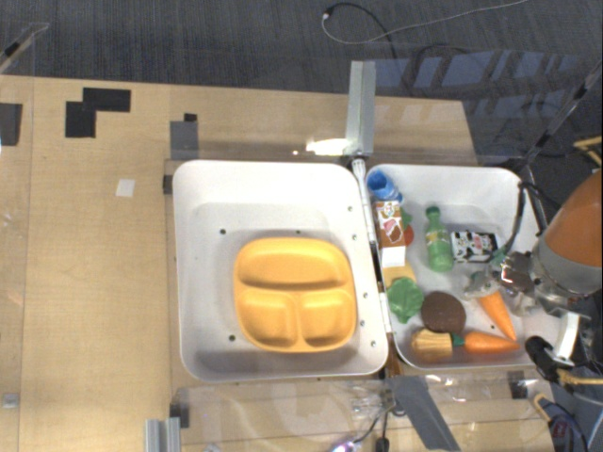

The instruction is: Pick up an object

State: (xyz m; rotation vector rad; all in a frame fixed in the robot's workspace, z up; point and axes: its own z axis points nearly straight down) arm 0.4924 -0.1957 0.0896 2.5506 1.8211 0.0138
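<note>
The right bin [471,182] holds several toy foods. A blue-capped bottle [382,185] and a red-and-white carton [390,222] lie along its left wall, and a green bottle [436,240] lies beside a black-and-white carton [472,244]. Nearer the front are a yellow block [399,273], a green leafy piece [406,298], a brown round piece [443,312], a tan piece [431,344] and two orange carrots [497,315] [490,344]. My gripper [497,277] hangs low over the bin's right side, just above the upper carrot and right of the black-and-white carton.
The left bin [203,205] holds a yellow divided plate [295,292]. A grey post [362,106] stands behind the wall between the bins. The arm's orange band [577,229] and cables crowd the right bin's right rim.
</note>
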